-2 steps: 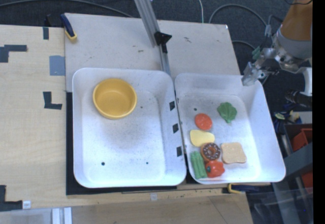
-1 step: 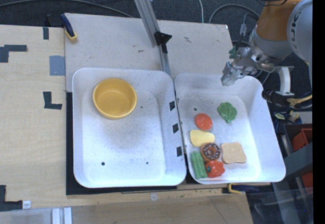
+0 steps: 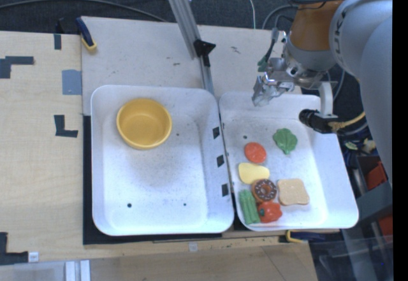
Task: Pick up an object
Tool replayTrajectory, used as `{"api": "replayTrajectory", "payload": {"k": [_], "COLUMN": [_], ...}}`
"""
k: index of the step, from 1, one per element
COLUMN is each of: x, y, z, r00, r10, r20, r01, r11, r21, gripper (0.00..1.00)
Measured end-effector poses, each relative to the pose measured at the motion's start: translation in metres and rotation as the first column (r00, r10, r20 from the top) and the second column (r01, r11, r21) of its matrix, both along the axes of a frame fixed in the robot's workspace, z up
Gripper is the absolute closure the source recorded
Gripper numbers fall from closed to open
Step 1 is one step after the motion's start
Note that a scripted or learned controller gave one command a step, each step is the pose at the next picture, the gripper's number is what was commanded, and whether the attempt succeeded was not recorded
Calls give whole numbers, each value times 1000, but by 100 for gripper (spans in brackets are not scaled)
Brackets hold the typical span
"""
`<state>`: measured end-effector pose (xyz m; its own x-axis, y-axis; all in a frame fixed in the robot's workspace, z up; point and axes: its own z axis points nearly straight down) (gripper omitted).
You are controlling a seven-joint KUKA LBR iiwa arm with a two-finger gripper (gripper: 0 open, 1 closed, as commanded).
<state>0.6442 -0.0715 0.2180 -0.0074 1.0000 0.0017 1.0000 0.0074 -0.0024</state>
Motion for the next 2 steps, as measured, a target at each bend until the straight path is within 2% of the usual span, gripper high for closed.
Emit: {"api": "replayTrajectory", "payload": {"k": [1,2], "x": [14,15], "y": [61,124], "z": [8,14], "r00": [1000,1000], "r10": [1,1], "r20": [3,2], "r01": [-1,-1], "r11": [1000,1000], "r21": [0,0], "gripper": [100,100]}}
